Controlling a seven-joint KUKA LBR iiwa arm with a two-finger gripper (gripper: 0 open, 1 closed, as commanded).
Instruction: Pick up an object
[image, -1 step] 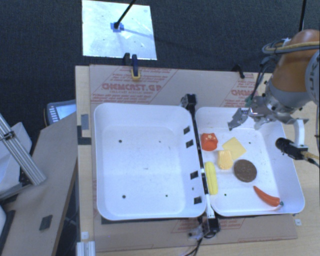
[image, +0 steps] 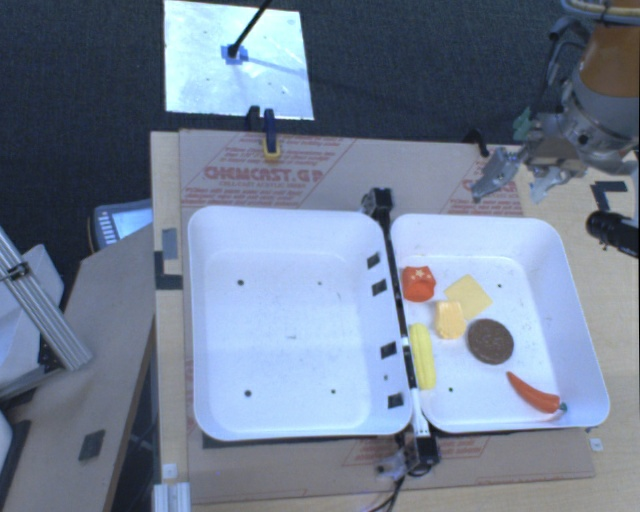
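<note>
I find the pincer (image: 520, 172) parked above the far rim of the right bin (image: 578, 300), out past the bin's back edge. Its fingers are spread apart and nothing sits between them; I record it as released and empty. It hangs well apart from every object.

I judge the task to be at the approach stage: no object is picked yet. All candidates lie in the right bin. An orange block (image: 418, 283) sits nearest the divider at the back. Just beside it lie a pale yellow wedge (image: 467, 295) and a smaller yellow piece (image: 450, 320), these two touching or nearly so. A brown disc (image: 490, 341) rests just beside the smaller yellow piece. A yellow corn-like piece (image: 422, 357) lies along the divider wall. A red-orange pepper (image: 533, 392) lies near the front corner, apart from the rest.

The next move calls for travelling inward over the bin, choosing one target, and descending with the fingers wide.

Obstructions: the central items crowd together, so a descent there risks nudging neighbours. The corn-like piece hugs the wall, leaving little finger room. The pepper looks the freest pick. The left bin (image: 200, 300) and the cardboard sheet (image: 300, 160) on the bench do not interfere.
</note>
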